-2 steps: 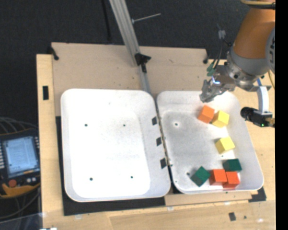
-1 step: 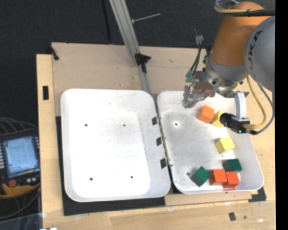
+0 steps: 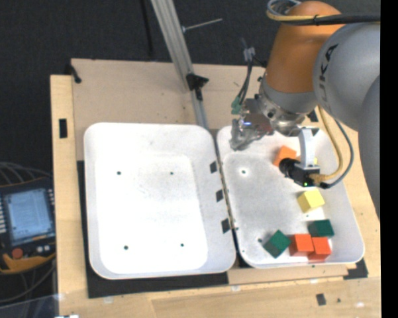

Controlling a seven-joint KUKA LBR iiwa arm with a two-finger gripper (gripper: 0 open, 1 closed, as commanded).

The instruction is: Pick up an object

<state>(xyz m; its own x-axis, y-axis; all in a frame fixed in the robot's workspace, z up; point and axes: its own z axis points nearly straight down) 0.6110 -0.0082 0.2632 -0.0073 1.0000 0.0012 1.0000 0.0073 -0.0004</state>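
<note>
Orange-banded arm (image 3: 304,45) bent downward, gripper (image 3: 244,138) over right bin (image 3: 251,197) corner, grip state unclear

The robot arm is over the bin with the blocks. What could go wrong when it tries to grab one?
1. The end effector sits at the right bin's top left corner, apart from every block, so closing here would likely catch nothing.
2. The green block, two orange blocks and the dark green block crowd together, so it might bump neighbours.
3. Cables hang by the orange piece and could snag.
</note>
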